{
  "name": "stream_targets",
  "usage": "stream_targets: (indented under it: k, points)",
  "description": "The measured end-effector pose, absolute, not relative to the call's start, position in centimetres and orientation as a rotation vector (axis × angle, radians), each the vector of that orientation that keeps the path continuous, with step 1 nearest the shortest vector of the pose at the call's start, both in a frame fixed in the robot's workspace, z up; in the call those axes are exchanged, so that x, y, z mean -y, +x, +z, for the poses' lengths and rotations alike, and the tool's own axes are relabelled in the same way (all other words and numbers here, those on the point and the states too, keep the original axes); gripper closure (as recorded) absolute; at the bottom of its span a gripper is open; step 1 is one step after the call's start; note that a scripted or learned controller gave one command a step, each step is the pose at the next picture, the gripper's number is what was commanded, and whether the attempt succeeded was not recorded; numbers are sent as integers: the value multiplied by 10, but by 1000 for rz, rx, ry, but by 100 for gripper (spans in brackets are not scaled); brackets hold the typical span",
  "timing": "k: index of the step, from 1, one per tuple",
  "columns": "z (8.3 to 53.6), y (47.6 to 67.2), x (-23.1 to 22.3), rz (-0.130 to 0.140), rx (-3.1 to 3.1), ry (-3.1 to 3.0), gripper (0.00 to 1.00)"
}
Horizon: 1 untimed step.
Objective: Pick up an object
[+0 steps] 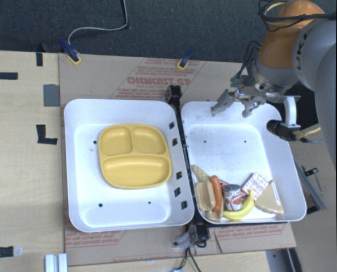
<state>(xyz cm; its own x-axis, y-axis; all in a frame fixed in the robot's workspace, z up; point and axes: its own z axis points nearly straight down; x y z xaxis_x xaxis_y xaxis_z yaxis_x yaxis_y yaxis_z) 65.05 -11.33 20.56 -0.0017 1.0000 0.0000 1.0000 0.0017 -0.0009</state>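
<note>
My gripper [234, 107] hangs over the far rim of the right bin [231, 146], its two grey fingers spread open with nothing between them. At the near end of that bin lies a cluster of toy food: a hot dog in a bun [209, 194], a small tin can [232, 196], a yellow banana [241, 208], a sandwich wedge [269, 199] and a red-patterned packet [256, 182]. The gripper is well away from them, toward the back of the bin.
The left bin [83, 152] holds a yellow divided plate [135, 155]. A black hinge strip [178, 146] runs between the bins. The arm's orange band [285, 30] rises at the upper right. Blue and yellow clamps [71, 52] hold the cardboard's far edge.
</note>
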Motion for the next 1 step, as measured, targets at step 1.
stream_targets:
  k: [1]
  points:
    - [86, 669, 117, -1, 2225, -2221, 0]
